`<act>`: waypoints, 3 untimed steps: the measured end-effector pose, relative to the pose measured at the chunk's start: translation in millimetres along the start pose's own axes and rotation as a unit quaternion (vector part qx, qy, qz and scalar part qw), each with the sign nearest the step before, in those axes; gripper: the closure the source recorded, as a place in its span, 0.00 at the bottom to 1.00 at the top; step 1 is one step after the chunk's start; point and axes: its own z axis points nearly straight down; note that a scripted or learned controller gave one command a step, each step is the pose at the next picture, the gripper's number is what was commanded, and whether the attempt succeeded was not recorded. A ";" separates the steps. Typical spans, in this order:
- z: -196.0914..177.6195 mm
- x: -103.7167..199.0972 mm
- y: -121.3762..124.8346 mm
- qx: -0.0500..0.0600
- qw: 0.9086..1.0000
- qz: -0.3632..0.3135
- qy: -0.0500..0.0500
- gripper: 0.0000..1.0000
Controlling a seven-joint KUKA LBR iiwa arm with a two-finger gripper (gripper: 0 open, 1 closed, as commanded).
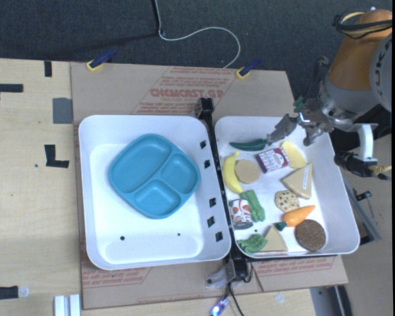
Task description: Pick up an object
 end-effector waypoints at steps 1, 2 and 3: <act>-119.5 43.8 -72.7 -0.004 1.000 -0.002 0.001 0.00; -137.5 102.7 -125.0 0.000 1.000 -0.003 0.001 0.00; -145.8 100.1 -122.8 0.000 1.000 -0.001 0.000 1.00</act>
